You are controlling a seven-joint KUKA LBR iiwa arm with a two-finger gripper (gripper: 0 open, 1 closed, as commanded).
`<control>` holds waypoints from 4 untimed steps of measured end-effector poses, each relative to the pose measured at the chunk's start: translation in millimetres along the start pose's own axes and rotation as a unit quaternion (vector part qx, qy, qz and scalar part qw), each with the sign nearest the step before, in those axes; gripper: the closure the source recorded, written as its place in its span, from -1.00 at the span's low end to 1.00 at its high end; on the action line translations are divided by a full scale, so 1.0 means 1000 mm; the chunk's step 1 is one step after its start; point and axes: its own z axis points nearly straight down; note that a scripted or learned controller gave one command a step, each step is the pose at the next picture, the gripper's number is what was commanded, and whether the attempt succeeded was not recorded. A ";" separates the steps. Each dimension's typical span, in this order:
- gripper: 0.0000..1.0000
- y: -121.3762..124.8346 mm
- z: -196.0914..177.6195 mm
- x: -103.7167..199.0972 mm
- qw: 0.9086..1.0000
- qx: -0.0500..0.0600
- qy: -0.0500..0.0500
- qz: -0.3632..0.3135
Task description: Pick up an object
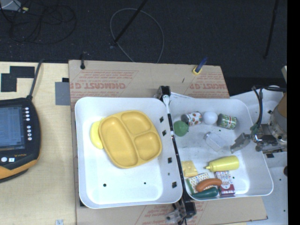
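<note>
The right bin point(262, 184) holds several small items. A yellow mustard bottle point(224, 163) lies near its middle. Behind it are a clear plastic piece point(214, 141), a green ball point(180, 128), a small brown-and-white can point(193, 118), a white ball point(209, 118) and a green can point(227, 121). At the front lie a yellow cheese block point(189, 168), a red hot dog point(207, 184), a dark green pickle point(206, 194) and a red-and-white packet point(225, 182). My gripper point(241, 142) hangs over the bin's right side, just above and right of the mustard bottle, with nothing seen in it.
The left bin point(93, 182) holds a yellow divided plate point(130, 138) lying on a pale yellow disc point(95, 134). A pendant with a screen point(14, 135) rests on the bench at far left. Cardboard point(140, 78) lies under both bins.
</note>
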 end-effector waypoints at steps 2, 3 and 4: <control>-1.00 0.130 -0.007 -0.004 1.000 -0.006 -0.003 -0.001; -1.00 0.038 0.090 -0.002 1.000 0.007 0.002 0.001; -1.00 -0.007 0.109 0.036 1.000 -0.002 -0.001 0.002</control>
